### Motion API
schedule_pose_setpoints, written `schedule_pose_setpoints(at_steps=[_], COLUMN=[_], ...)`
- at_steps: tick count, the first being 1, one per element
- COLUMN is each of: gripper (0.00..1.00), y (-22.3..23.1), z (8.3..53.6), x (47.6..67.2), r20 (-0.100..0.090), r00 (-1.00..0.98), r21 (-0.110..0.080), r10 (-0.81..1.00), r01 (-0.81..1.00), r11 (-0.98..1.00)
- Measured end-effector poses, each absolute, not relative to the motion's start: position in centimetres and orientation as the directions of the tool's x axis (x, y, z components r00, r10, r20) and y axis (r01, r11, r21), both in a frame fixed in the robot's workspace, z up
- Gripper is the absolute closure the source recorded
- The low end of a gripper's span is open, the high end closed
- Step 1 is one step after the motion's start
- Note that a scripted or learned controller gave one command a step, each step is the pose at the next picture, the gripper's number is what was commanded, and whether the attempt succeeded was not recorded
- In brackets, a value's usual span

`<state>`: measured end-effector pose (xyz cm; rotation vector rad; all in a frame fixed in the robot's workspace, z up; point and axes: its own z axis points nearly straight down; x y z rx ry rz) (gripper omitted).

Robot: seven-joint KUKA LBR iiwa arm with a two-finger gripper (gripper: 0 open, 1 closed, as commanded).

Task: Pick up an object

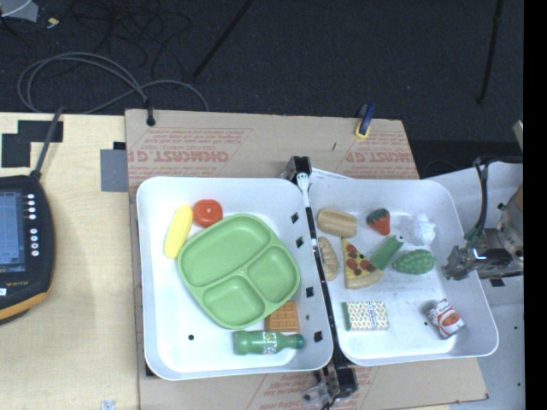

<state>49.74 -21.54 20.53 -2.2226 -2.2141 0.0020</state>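
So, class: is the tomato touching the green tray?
Apart. The camera view shows white bin floor between the tomato and the tray rim.

The right bin (402, 348) had bare floor through its middle and lower part, between the card (366, 315) and can (444, 319); toys crowded its top, while the green tray (239, 269) filled most of the left bin (158, 314)

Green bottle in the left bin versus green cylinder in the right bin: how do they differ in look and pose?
The green bottle lies level along the left bin's front edge; the green cylinder lies slanted in the right bin. The bottle has a white label and looks longer; the cylinder is plain and darker. The bottle lies just below a waffle; the cylinder lies beside a pizza slice. Both are green, lying down.
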Motion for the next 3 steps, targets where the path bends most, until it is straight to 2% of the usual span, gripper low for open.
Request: schedule_pose_setpoints(at_steps=[3], gripper=[1.00], y=[-21.9], z=[23.4], x=[49.7], r20=[0.005], r00=[0.009], r21=[-0.007], r10=[1.000], r01=[1.000], r11=[-0.009])
